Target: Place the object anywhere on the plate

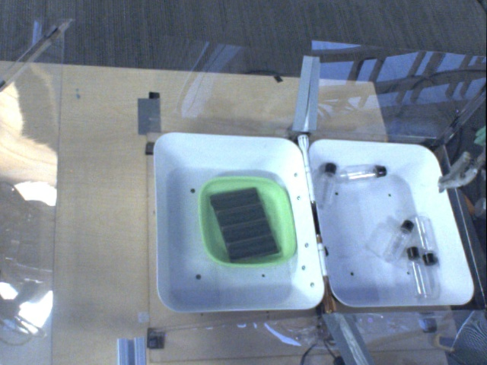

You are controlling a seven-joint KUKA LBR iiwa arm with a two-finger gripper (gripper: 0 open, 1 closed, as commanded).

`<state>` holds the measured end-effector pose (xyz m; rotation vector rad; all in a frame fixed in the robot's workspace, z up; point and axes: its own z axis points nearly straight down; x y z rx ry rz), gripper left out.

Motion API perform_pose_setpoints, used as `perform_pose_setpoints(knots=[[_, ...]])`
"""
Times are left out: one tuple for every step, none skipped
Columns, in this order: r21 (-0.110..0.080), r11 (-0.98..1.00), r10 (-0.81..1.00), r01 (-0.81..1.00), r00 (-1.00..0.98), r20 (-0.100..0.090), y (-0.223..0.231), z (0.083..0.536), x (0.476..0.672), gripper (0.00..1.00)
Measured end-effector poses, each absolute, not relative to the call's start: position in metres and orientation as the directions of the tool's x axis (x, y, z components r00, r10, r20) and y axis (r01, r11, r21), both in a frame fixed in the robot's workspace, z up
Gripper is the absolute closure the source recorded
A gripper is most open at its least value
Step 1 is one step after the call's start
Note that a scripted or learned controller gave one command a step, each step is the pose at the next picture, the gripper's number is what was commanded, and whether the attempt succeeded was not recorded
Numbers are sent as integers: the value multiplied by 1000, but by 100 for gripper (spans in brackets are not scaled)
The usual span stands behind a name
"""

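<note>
Jaws sat at the far right of the view, just past the outer rim of the right bin (449,280), too blurred to tell whether they were open or closed; nothing could be seen between them. On the tabletop (91,204), the left bin (171,280) held the green plate (209,211), and a dark grey ribbed block (243,224) lay flat on the plate's middle, slightly askew. In the right bin, one clear black-capped vial (354,172) lay near the far wall, and several more vials (420,253) were clustered near the right side.
</note>
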<state>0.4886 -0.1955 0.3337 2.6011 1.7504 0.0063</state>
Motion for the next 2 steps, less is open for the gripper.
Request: perform_pose_setpoints(knots=[[10, -424, 906, 905, 424, 0, -198, 374, 489, 0], [12, -479, 878, 878, 479, 0, -197, 404, 489, 0]])
